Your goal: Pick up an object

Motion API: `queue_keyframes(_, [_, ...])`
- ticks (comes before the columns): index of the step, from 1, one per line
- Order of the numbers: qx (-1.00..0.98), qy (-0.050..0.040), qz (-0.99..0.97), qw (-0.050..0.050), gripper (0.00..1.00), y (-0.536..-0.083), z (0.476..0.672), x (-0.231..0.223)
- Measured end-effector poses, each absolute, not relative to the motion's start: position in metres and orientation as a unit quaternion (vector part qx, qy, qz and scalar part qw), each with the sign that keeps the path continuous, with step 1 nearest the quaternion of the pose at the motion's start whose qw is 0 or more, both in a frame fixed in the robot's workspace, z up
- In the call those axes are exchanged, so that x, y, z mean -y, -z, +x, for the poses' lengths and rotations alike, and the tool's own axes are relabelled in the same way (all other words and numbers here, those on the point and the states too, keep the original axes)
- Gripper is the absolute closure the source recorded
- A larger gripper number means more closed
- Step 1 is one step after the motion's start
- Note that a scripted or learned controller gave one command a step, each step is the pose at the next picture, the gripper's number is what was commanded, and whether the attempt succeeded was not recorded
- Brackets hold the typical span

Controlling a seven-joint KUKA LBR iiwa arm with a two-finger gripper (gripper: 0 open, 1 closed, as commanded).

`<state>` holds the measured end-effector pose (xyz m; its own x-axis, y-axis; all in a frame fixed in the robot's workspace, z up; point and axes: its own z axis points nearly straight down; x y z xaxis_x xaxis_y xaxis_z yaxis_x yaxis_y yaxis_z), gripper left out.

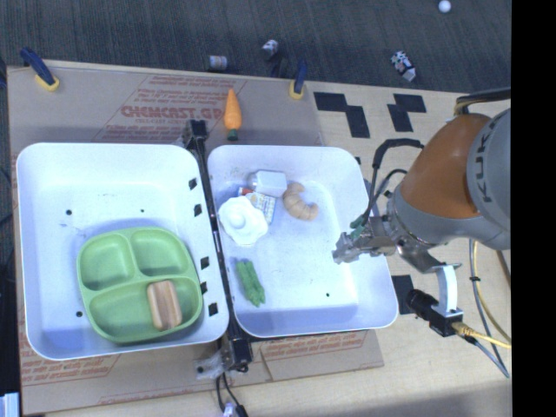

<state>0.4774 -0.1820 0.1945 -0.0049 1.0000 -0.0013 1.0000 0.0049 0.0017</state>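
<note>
My gripper [346, 250] hangs over the right edge of the right bin [287, 307], with nothing visible between its fingers. In that bin lie a tan croissant [300, 201], a white carton [268, 183], a white round cup [242, 221] with a red-labelled item beside it, and a green pea pod [250, 281]. The croissant lies up and to the left of the gripper, well apart from it. In the left bin a green divided plate [113, 263] carries a hot dog [162, 304].
An orange carrot [232, 111] lies on the cardboard behind the bins. A black divider clip [196, 131] sits between the bins. Blue clamps [40, 69] hold the cardboard at the back. Cables and a black connector [434, 311] trail to the gripper's right.
</note>
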Motion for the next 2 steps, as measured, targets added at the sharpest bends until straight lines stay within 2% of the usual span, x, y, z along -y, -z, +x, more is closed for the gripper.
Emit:
queue_keyframes(1, [-0.709,-0.0001,0.705,0.001,0.00,-0.194,0.477,0.182])
queue_keyframes(2, [-0.710,0.0007,0.704,-0.002,0.00,-0.124,0.496,0.098])
